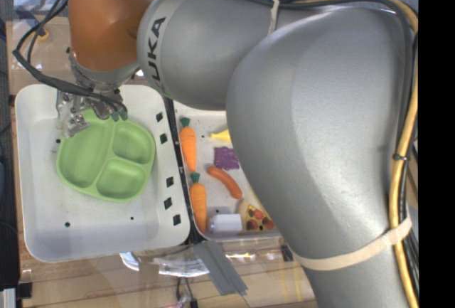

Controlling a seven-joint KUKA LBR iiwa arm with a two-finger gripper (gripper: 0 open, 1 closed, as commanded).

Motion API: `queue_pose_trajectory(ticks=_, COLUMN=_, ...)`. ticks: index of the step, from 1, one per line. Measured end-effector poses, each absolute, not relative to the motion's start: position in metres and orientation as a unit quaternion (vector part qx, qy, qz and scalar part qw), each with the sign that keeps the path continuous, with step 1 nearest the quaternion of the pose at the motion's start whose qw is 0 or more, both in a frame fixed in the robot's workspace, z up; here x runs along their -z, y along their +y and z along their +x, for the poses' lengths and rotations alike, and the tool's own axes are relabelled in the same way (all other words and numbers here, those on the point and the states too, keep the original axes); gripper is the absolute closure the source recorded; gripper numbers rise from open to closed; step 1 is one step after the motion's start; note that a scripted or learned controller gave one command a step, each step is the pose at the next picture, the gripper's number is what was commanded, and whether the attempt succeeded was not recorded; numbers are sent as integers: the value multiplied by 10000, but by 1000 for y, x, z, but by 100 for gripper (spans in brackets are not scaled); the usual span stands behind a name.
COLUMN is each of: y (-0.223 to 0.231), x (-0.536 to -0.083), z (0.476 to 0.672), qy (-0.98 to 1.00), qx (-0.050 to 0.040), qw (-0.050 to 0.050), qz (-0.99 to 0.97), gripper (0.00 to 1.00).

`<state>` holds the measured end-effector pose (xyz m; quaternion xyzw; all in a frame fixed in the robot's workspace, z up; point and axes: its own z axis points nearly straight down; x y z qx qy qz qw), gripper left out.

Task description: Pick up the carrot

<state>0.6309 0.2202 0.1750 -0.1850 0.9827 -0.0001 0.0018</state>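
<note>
Your arm's big grey elbow (320, 136) looms closest, hiding much of the right bin (201, 232). There, two carrots (188, 146) (198, 204) lie along its left wall, beside a sausage (225, 181) and purple grapes (226, 156). Your gripper (79, 117) hangs over the left bin (35, 157), at the green divided plate's (108, 158) upper-left rim; whether it's clenched, you can't tell.

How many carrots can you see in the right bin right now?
2: one orange carrot with a green top along the right bin's left wall, a second orange carrot just below it. The grey arm covers much of that bin, so more may be hidden.
</note>
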Motion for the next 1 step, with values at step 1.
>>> queue_pose_trajectory(ticks=1, y=220, x=-179, z=646, qy=9893, qx=-2, qw=29, qz=-1455, gripper=100)
